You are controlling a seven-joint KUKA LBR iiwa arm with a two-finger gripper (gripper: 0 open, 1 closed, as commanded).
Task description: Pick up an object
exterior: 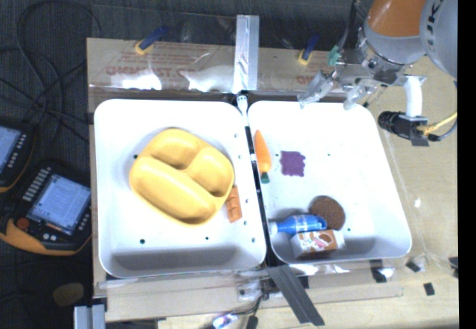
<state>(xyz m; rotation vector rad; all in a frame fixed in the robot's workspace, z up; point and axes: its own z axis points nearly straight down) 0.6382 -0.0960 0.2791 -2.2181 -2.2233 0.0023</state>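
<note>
Bottle (297,225) lies at right bin (372,134) near wall; gripper (332,94), fingers spread and empty, should descend squarely over it.

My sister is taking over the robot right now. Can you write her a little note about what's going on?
End effector: open, holding nothing, above the far edge of the right bin.
Right bin: orange carrot by the divider, purple square mid-bin, brown round piece, blue bottle and brown packet at the near wall.
Left bin: big yellow toy, small orange piece beside it.
Done: nothing picked up yet.
Left: go down, grab one object, lift it.
</note>
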